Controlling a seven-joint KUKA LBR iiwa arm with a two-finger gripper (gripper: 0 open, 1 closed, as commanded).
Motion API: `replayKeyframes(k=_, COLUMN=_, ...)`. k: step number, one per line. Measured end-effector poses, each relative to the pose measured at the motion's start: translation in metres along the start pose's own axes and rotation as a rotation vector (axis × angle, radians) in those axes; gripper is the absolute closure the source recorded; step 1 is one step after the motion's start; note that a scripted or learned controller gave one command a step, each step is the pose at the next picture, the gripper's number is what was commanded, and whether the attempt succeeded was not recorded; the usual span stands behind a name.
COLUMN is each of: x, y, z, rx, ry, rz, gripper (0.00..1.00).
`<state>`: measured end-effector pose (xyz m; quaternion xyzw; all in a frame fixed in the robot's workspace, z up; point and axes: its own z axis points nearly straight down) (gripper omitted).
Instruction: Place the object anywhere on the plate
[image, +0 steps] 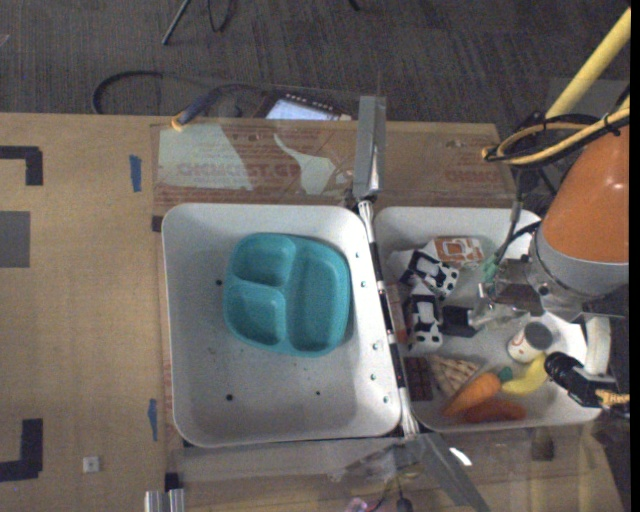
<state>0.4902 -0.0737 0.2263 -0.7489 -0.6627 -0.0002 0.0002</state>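
The end effector (478, 305) sits low among the right bin's (570, 418) toys, beside a black-and-white cow (424, 322); its grip I cannot tell. The teal divided plate (290, 292) waits well left, bare.

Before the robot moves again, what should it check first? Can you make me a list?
1. Plate ready: the teal divided plate sits flat in the left bin, nothing on it. Ok.
2. Toys to pick: a carrot, a banana and a black-and-white cow lie in the right bin. Ok.
3. Gripper over the toys: it is above the right bin, near the cow. Ok.
4. Something held: cannot tell.
5. Toys crowded: the carrot and banana lie very close together, so a clean grab may be hard. Not ok.
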Motion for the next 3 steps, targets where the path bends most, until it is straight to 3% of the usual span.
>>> replayKeyframes(k=1, x=0.083, y=-0.021, z=0.033, rx=0.002, ry=0.0, rz=-0.068, gripper=1.0)
replayKeyframes(k=2, x=0.124, y=-0.026, z=0.024, rx=0.0, ry=-0.001, rz=-0.176, gripper=1.0)
replayKeyframes(k=3, x=0.128, y=-0.024, z=0.006, rx=0.0, ry=-0.001, rz=-0.03, gripper=1.0)
